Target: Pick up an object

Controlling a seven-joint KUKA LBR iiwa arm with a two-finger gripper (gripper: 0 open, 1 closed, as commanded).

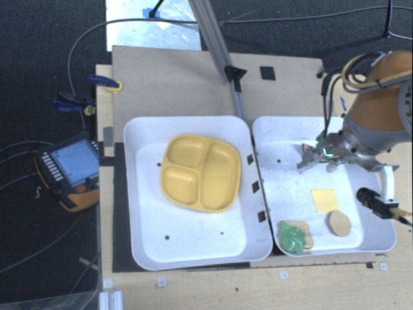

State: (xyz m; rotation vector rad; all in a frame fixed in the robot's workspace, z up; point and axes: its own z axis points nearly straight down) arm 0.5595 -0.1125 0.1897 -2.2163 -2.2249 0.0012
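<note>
Yellow square (324, 200) on the right bin (284, 192) floor, apart from the tool (314, 158); tool's spread impossible to tell.

We can read no text, label or number anywhere; the pendant (70, 165) screen is too blurred to make out.

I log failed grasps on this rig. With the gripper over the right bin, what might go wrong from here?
The gripper hangs above bare floor, apart from the yellow square, so closing here may grab nothing. The square looks flat and may slip. The tan disc lies near the right bin's wall, which may block a finger.
</note>
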